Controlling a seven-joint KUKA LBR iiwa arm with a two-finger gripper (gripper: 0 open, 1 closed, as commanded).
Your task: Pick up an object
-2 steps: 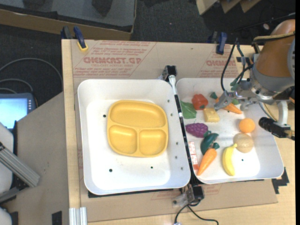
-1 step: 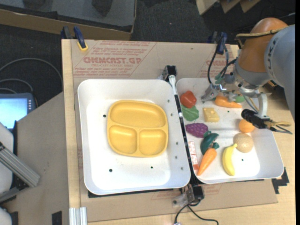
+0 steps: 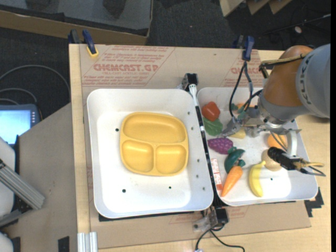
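Note:
My gripper (image 3: pixel 234 126) is low over the back half of the right bin (image 3: pixel 294 192), its grey wrist and orange band coming in from the right. Just left of it lie a red toy pepper (image 3: pixel 211 109) and a green leafy piece (image 3: pixel 213 126). A small yellow piece (image 3: pixel 239 134) sits right under the gripper, partly hidden by it. Purple grapes (image 3: pixel 220 144), a dark green vegetable (image 3: pixel 232 158), a carrot (image 3: pixel 231 180) and a banana (image 3: pixel 255 178) lie nearer the front. An orange piece (image 3: pixel 276 140) and a tan one (image 3: pixel 271 165) show beside the wrist.
The left bin (image 3: pixel 105 114) holds a yellow divided plate (image 3: pixel 154 143). A black strip (image 3: pixel 201 130) runs along the wall between the two bins. Blue clamps (image 3: pixel 248 47) stand at the bench's back edge.

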